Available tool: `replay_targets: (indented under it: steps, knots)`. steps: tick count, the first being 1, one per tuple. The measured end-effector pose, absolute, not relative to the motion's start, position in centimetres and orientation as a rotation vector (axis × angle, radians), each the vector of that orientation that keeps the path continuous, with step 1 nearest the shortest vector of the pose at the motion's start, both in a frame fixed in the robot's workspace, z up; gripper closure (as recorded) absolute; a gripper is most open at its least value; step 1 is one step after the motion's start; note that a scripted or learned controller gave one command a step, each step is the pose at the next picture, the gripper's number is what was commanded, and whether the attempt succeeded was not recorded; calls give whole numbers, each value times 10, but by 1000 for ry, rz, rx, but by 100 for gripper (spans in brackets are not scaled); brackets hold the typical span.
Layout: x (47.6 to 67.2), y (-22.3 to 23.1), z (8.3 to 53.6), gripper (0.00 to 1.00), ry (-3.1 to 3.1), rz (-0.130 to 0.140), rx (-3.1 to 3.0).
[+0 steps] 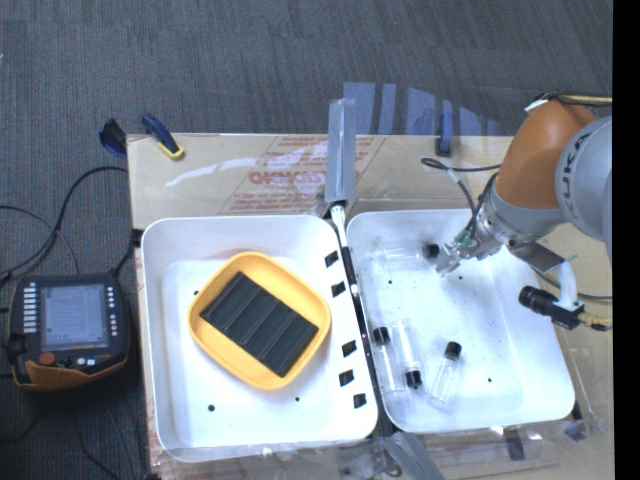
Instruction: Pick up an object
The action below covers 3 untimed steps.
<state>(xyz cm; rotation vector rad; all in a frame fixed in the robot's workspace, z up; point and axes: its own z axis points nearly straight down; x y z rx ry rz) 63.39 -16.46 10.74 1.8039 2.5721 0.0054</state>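
I've got the arm reaching in over the right bin point(560, 368), and the pincer point(452, 256) is low near that bin's far edge, tip pointing down at the white floor. I can't tell how it stands, wide or closed; it's small and blurred from up here, so I won't call it.

Candidates in the right bin: a clear vial with a black cap point(445, 373) toward the bin's near edge, and two more clear vials point(397, 353) lying beside it, closer to the divider side. There's also something clear with a dark end point(425, 252) just beside the pincer, hard to make out. That looks like the nearest target, I'd say.

Across in the left bin point(160, 368) sits a yellow tray point(215, 283) carrying a dark ribbed slab point(260, 323), well away from the action.

For a good grab, I'd want the pincer squared across the vial's narrow body, not along it, since clear round plastic will likely roll or squirt out. Come straight down, close gently, then lift slowly and check something is really between the tips.
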Motion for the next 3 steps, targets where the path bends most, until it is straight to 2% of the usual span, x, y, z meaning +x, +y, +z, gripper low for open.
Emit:
replay_targets:
  steps: [1,2,3]
  knots:
    - [634,-164,107,0,2572,5,1804]
    - [644,-136,87,0,2599,0,1769]
    - [595,-93,87,0,2591,0,1781]
